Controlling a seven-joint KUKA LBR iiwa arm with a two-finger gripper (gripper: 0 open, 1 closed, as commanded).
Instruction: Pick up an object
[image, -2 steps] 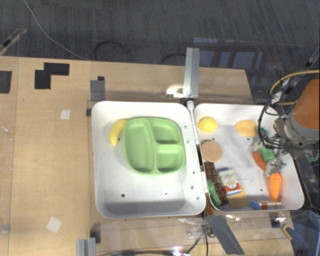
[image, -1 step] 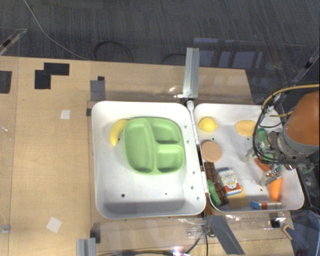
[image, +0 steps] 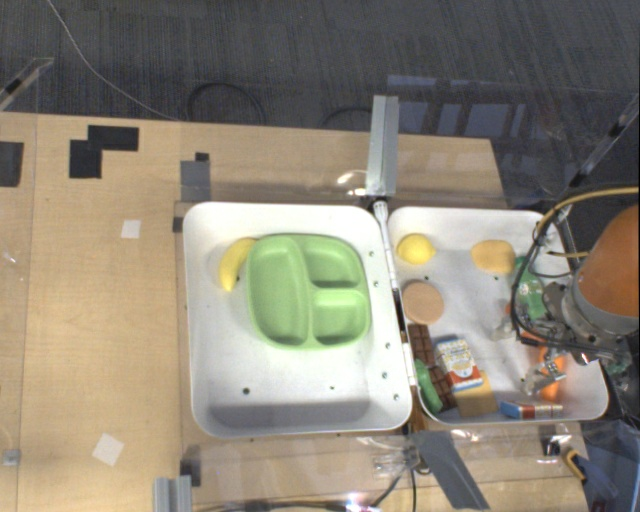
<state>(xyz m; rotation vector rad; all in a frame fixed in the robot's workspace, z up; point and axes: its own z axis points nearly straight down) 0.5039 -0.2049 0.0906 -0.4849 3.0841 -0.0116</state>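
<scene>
Left bin (image: 200, 330) carries a green divided tray (image: 305, 290) with a banana (image: 234, 264) tucked beside it. Right bin (image: 455, 228) is crowded: yellow lemon (image: 415, 248), tan round disc (image: 423, 300), chocolate bar (image: 421, 345), small carton (image: 458, 362). The end effector (image: 548, 372) sits low at the right bin's near right corner by a marker (image: 530, 409); its spread, I cannot tell.

No text can be read. A small carton (image: 463, 366), lying to the left of the gripper (image: 549, 372), has a blue and white printed label, but its lettering is too small and blurred to make out.
</scene>
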